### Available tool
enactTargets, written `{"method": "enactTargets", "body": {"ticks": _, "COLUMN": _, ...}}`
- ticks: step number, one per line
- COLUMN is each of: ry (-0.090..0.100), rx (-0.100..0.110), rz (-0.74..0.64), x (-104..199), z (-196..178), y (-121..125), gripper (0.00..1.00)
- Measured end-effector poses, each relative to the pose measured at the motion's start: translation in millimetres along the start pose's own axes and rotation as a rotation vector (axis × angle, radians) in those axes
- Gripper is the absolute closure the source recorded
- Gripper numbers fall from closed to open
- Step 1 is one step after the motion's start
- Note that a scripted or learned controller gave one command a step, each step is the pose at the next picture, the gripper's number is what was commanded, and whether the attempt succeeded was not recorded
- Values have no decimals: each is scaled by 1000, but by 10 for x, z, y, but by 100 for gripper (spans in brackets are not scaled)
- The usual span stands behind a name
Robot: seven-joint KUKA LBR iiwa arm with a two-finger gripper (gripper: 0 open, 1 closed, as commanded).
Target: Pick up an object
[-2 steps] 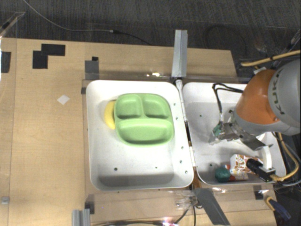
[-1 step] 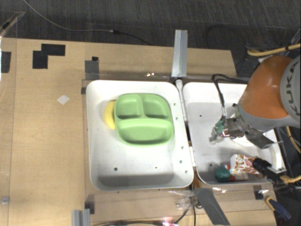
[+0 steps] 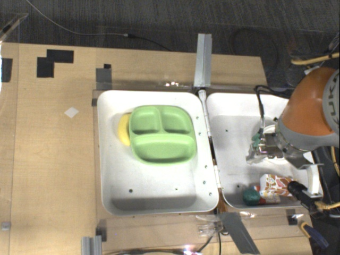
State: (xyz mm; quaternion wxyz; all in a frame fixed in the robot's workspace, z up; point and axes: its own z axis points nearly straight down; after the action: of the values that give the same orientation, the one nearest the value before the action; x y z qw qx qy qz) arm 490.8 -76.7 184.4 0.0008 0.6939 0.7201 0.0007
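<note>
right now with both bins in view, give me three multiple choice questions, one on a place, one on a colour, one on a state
1. Where does the divided plate lie?
A. in the left bin
B. in the right bin
C. on the bare bench

2. What colour is the thing that pokes out from under the plate's left edge?
A. red
B. yellow
C. blue

3. How does the divided plate lie?
A. standing on its edge
B. hanging half over the bin wall
C. flat inside the bin

Answers:
1. A, the plate sits within the left bin, while the gripper is over the right bin.
2. B, a yellow rim shows beside the green plate.
3. C, all three of its sections face the camera.
</note>
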Motion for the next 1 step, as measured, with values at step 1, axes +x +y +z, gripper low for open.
{"method": "enactTargets", "body": {"ticks": 1, "ry": 0, "rx": -3, "rz": -132, "x": 527, "z": -795, "y": 168, "gripper": 100}}
